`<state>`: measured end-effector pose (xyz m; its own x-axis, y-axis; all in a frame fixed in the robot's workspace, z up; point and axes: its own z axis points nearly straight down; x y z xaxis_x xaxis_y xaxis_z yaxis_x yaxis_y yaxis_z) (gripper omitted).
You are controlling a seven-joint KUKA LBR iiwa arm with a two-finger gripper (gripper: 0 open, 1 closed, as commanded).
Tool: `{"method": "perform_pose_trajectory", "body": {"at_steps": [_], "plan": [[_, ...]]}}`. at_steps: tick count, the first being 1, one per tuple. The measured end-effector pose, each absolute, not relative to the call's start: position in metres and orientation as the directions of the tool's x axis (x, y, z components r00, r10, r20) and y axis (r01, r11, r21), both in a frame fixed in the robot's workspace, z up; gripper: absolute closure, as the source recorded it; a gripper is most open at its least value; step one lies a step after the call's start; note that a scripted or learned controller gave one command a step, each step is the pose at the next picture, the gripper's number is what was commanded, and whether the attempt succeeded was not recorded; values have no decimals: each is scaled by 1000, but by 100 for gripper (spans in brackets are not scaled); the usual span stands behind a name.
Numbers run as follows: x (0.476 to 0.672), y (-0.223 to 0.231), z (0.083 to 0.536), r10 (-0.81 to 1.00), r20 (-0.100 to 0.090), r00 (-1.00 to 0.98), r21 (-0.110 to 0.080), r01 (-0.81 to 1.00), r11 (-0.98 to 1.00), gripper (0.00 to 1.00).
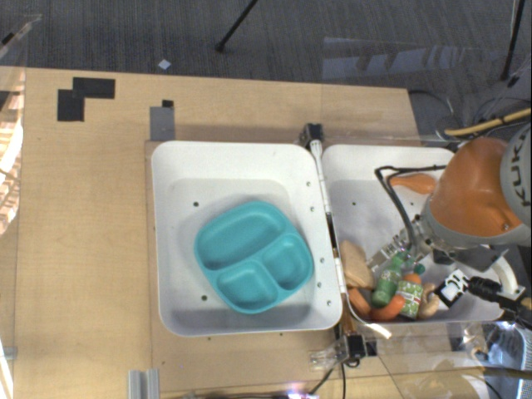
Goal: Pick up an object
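At the near edge of the right bin (366, 198) lies a heap of small things: an orange piece (371, 308), a green bottle (388, 283) with an orange-labelled one (408, 296) beside it, and a tan bread-like piece (355, 263) just left of them. The gripper (399, 252) hangs directly over the bottles; whether it is released or clenched cannot be told. Above it, the arm (482, 189) enters from the right. In the left bin (179, 181) rests a teal divided plate (253, 257). Beyond, black patches (83, 96) mark the wooden bench (75, 248).
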<state>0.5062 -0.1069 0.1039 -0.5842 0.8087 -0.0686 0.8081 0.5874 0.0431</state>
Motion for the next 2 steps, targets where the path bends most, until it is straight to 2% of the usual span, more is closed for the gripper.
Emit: {"method": "perform_pose_trajectory", "body": {"at_steps": [1,2], "plan": [[501,-105,98,975,-40,-218,40,975,219,0],[500,-89,102,971,-10,-240,26,970,240,100]]}}
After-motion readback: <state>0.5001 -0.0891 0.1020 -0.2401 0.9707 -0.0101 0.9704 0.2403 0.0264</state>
